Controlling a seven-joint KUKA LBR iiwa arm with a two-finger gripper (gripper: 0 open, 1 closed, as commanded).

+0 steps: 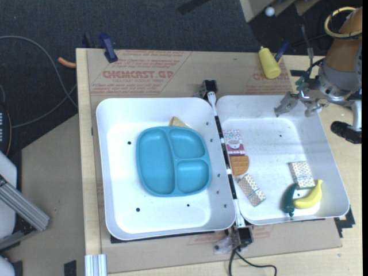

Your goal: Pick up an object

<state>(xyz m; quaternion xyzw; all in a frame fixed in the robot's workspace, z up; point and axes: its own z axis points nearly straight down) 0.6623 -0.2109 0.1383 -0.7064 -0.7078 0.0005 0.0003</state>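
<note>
My gripper (299, 106) hangs over the far right corner of the right bin (270, 132), its two fingers spread apart with nothing between them. Near that bin's front right corner lie a yellow banana (307, 197) with a green thing (288, 202) beside it, and a small patterned packet (301, 173) just behind them. Along the bin's left wall sit a red-and-white packet (233, 142), an orange-brown piece (239, 165) and another patterned packet (252, 189).
The left bin (118, 154) holds a blue divided plate (172, 160) with a tan piece (178, 122) poking out behind it. A yellow clamp (268, 62) and a blue clamp (107, 46) sit on the board behind the bins.
</note>
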